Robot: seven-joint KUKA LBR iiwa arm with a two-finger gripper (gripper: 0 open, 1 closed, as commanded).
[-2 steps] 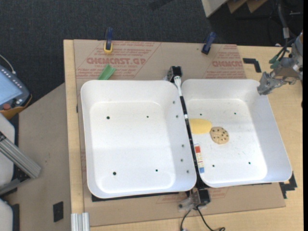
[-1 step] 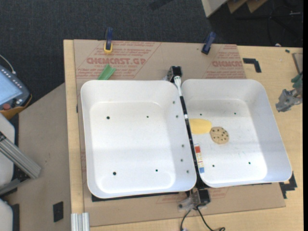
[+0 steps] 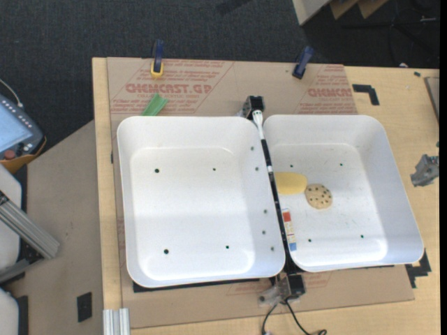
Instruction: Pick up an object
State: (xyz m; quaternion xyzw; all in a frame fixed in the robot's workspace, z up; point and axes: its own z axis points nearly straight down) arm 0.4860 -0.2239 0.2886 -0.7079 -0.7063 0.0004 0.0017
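My claw [image 3: 427, 170] is cut off at the view's right edge, a grey scrap outside the right bin [image 3: 395, 160]; spread or pressed, I cannot tell. The yellow piece [image 3: 290, 182] lies near that bin's left wall, long axis left-right, a round cookie [image 3: 318, 196] just beside it. Bare floor lies rightward.

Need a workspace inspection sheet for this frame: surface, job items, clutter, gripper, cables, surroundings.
Surface: brown board bearing left bin and right bin, side by side.
Job's things: yellow object and speckled cookie-like disc in right bin, near its left wall, close together.
Clutter: green piece on board; pen-like stick along the bins' seam.
Grippers: nothing seen.
Cables: black cable at front edge.
Surroundings: two blue clamps at far edge; dark floor.
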